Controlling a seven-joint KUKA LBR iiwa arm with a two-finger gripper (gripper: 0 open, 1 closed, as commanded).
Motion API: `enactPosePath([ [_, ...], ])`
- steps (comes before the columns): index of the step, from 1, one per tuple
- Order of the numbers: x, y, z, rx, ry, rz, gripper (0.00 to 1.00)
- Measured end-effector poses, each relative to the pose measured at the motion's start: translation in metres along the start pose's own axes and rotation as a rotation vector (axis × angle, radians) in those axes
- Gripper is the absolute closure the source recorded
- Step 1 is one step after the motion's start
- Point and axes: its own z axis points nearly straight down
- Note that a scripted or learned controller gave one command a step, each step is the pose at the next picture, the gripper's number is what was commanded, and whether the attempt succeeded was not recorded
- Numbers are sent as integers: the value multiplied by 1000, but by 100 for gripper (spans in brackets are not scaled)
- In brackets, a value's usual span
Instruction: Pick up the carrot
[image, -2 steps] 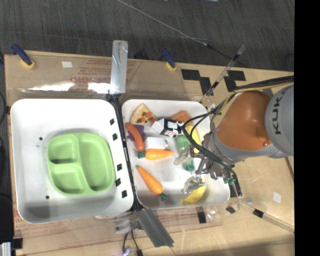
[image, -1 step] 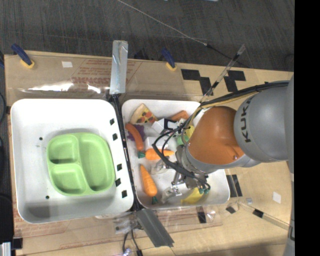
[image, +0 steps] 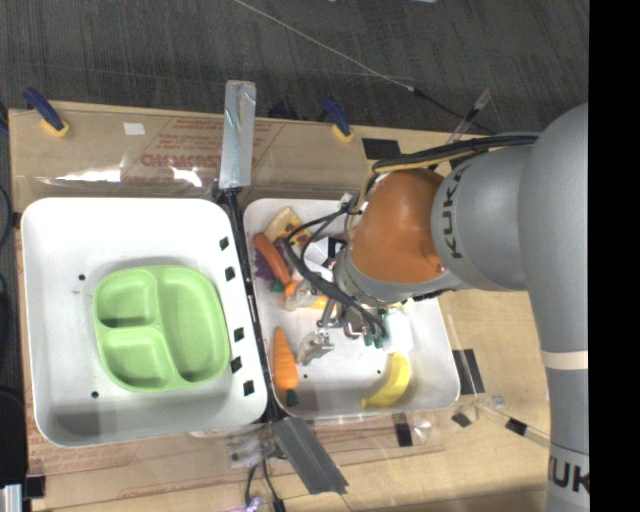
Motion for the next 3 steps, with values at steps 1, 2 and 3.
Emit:
enactPosePath([
  [1, -53, 1, -1, 1, -2, -164, 0],
  [2, -54, 3, -11, 1, -5, -172, 100],
  [3, -20, 39, -103, 1, -6, 2, 100],
])
